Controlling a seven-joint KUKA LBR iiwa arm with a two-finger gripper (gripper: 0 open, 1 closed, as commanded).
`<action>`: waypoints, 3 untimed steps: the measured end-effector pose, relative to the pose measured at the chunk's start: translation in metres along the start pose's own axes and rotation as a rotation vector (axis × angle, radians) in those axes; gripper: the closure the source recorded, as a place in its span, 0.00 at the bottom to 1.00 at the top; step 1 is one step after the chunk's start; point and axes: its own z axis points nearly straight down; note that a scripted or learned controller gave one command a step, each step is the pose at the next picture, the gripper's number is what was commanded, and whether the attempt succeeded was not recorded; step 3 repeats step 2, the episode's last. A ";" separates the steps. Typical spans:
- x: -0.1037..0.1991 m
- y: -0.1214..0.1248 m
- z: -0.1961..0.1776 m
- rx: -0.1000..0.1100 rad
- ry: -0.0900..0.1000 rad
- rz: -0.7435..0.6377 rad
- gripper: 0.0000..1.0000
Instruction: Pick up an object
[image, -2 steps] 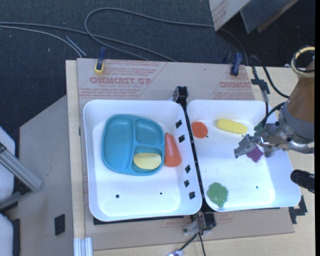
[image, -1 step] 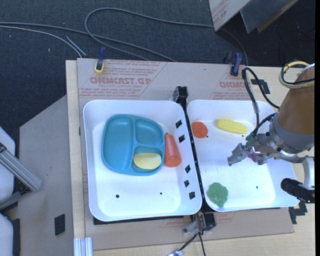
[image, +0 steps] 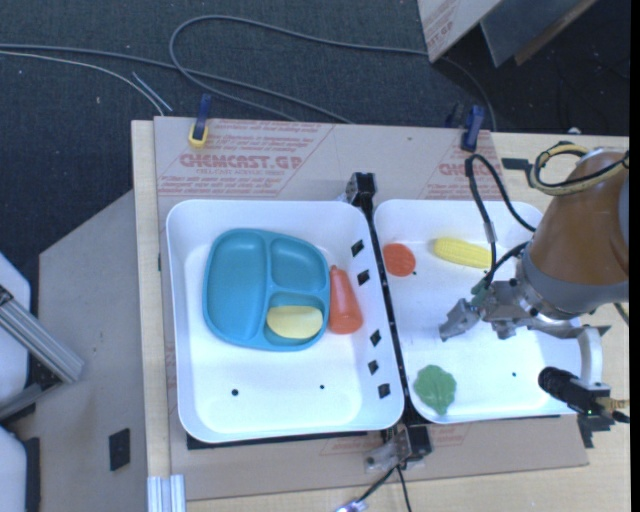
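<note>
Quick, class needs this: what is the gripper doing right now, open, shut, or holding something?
Two-finger gripper: above the right white bin, nothing visibly held; open or shut cannot be told.

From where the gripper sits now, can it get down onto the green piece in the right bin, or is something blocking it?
Probably yes. The gripper hovers over the right bin, and the green piece lies apart near the front wall, with bare floor between them. That wall might crowd one finger.

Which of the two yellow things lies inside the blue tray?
The pale yellow piece in the blue tray's lower compartment, left bin. The other, the corn, lies in the right bin.
</note>
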 end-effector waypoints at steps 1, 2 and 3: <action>-0.003 0.000 0.063 0.001 0.000 0.000 0.00; -0.003 0.001 0.049 -0.005 -0.001 0.002 1.00; -0.003 0.001 0.049 -0.005 -0.001 0.002 1.00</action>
